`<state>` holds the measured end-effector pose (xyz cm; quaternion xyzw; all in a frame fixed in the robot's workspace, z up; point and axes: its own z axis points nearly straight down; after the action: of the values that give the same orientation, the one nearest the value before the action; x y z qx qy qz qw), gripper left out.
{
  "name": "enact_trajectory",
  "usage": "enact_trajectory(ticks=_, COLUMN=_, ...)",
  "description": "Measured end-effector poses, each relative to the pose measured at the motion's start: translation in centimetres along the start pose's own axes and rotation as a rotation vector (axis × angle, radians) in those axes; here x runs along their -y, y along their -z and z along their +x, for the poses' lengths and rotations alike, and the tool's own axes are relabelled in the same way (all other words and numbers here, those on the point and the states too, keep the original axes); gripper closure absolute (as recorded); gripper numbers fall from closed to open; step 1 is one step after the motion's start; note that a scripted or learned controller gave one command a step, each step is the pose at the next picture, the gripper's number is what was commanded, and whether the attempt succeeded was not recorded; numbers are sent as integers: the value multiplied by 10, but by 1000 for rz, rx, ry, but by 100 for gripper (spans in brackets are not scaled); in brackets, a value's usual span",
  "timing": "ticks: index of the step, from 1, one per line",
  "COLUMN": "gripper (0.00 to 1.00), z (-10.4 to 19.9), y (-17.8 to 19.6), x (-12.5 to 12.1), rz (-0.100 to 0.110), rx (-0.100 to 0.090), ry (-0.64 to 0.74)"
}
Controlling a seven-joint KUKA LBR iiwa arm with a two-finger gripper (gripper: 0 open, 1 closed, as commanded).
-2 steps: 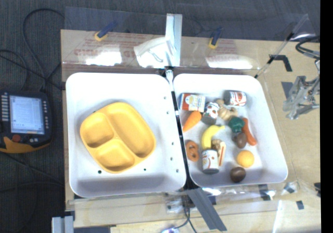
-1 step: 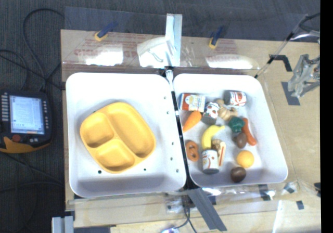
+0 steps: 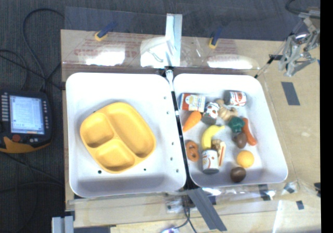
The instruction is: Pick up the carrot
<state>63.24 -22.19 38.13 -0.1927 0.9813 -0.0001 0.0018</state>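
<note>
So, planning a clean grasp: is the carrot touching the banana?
Apart. The camera view shows a strip of white bin floor between the carrot and the banana.

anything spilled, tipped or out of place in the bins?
Nothing spilled. The yellow tray sits askew in the left bin. In the right bin the toys lie jumbled and touching; the carrot lies slanted by the divider, beside the banana. The gripper is outside the bins.

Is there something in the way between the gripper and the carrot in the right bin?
Nothing covers the carrot; it lies exposed near the right bin's left wall. The gripper sits outside the bin's far right corner. An approach from above looks free, though a carton and banana crowd it.
</note>
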Motion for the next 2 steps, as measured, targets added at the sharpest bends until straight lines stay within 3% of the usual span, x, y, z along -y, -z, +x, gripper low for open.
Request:
enact_trajectory(ticks=1, gripper=100, z=-30, y=108, x=13, rz=7, rx=8, ry=161)
enact_trajectory(ticks=2, gripper=100, z=-33, y=-80, x=12, rz=-10, rx=-8, ry=330)
